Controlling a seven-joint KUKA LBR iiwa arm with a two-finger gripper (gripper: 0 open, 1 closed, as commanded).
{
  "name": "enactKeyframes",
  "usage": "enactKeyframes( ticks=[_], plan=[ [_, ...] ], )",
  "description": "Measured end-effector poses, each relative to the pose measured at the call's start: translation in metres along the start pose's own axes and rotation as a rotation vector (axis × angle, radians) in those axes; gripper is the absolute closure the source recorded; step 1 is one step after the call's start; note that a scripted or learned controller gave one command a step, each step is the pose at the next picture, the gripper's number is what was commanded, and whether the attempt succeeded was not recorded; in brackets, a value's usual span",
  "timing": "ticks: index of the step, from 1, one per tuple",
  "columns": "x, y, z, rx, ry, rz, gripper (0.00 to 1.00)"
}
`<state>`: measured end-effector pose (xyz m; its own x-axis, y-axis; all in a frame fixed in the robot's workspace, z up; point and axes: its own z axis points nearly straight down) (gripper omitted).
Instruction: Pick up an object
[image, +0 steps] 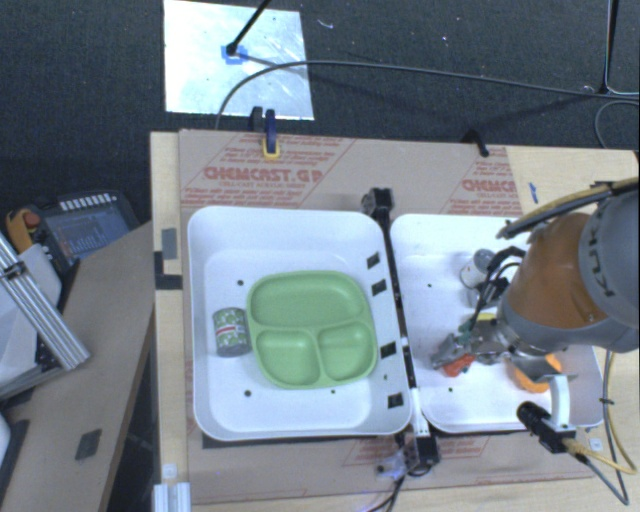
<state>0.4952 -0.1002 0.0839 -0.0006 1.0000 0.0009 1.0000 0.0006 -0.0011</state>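
My gripper (455, 352) is low in the right bin (440, 410), near its front left part, below the grey arm with the orange band (550, 275). A small red-orange object (456, 367) lies right under the gripper tip, partly hidden by it. An orange object (528, 376) peeks out from under the wrist to the right. A small white and grey object (478, 268) sits further back in the same bin. In the left bin (215, 240) lies a green divided plate (305, 328), with a small can (231, 331) beside its left edge.
A black divider strip (392, 300) runs between the two bins. A cardboard sheet (330, 170) lies under them. Cables (590, 455) trail at the front right. A control box (85, 228) and metal rail (40, 310) stand on the left.
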Motion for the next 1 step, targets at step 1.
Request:
enactKeyframes(
  ticks=[1],
  plan=[
    [-0.0001,0.0013,-0.0117,-0.004,0.0,0.0,1.0]
  ],
)
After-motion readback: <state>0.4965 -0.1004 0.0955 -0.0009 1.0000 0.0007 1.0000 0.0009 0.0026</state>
